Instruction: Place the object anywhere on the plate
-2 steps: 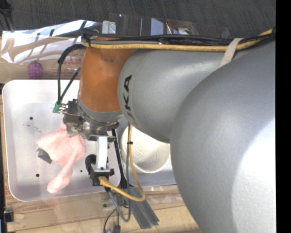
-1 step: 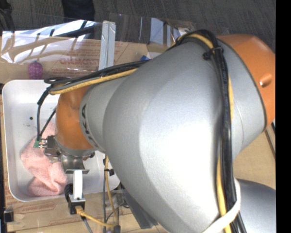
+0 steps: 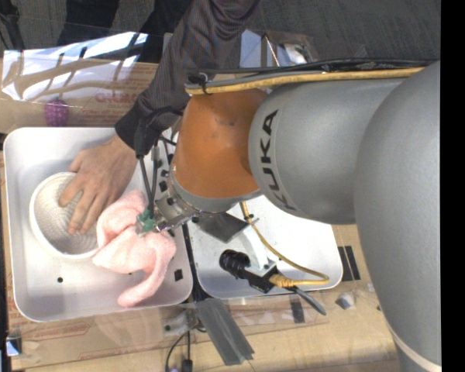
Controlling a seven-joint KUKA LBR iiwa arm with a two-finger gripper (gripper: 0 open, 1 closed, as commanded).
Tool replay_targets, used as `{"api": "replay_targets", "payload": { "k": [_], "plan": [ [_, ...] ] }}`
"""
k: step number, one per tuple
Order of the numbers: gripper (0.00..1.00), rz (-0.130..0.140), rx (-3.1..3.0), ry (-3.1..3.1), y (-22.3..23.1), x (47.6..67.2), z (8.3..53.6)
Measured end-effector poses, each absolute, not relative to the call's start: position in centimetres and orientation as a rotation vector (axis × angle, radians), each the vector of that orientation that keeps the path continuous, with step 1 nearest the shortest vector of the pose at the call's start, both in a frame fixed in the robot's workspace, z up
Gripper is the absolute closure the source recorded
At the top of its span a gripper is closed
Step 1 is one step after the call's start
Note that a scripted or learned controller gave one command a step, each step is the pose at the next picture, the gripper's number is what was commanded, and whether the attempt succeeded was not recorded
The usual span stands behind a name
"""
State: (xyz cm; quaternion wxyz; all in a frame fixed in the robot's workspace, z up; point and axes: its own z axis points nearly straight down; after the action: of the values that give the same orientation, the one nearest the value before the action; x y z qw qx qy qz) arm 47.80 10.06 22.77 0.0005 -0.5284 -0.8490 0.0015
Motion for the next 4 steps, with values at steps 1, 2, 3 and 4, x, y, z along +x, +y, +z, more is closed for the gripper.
{"api": "replay_targets", "payload": {
  "k": [1, 2, 3, 4],
  "plan": [
    [1.00, 0.010, -1.846, -2.537, 8.6, 54.9, 21.7],
    [1.00, 0.010, -1.727, -2.619, 15.3, 51.4, 23.1],
    [1.00, -0.007, -1.881, -2.519, 16.9, 49.1, 10.1],
    [1.00, 0.004, -1.607, -2.697, 14.3, 49.8, 17.4]
  ]
}}
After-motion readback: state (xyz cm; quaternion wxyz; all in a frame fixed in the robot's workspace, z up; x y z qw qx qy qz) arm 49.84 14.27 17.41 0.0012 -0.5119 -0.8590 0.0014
